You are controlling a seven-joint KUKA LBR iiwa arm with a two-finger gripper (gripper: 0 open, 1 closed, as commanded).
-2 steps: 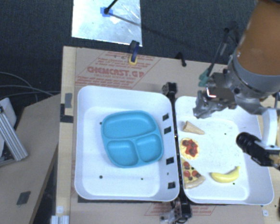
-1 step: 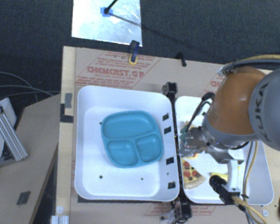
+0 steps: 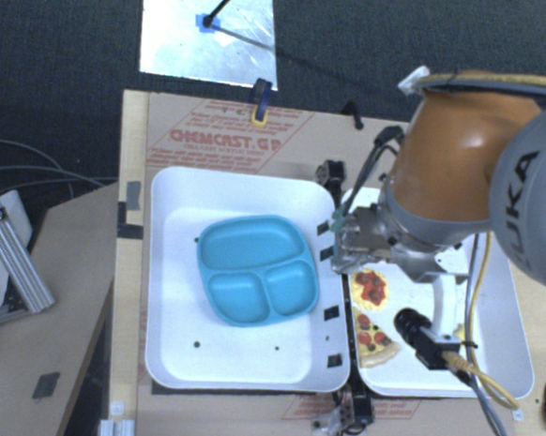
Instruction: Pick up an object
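Two toy pizza slices in the right bin (image 3: 515, 349). Upper pizza slice (image 3: 371, 288) lies close to that bin's left wall; lower pizza slice (image 3: 374, 341) is just below it, toward the near-left corner, and the two sit close together with a small gap between them. Both hug the seam between the bins, so there is little room on their left and open white floor to their right, partly covered from view by the arm.

The gripper (image 3: 351, 239) hangs over the seam, just above the upper slice. Can't tell how far it is open or whether it has hold of anything; the wrist hides it. The arm (image 3: 457, 152), orange band and grey shell, comes in from the right and covers most of the right bin's far half.

The left bin (image 3: 169, 284) holds a blue divided plate (image 3: 255, 267), lying flat and turned at a slant, roughly centred. Bare white floor rings the plate on all sides, widest along the near edge; its right edge comes nearest to the seam wall.

Both bins sit side by side, touching, on a cardboard sheet (image 3: 227, 138) with red lettering. The cardboard lies on the pale desk (image 3: 67, 262). A blue and yellow clamp (image 3: 260, 101) sits at the cardboard's far edge. Beyond it is a shiny silver sheet (image 3: 213, 24) on dark floor (image 3: 58, 73). An aluminium frame rail (image 3: 7, 248) slants across the left side of the desk, with grey cables (image 3: 33, 161) trailing past it.
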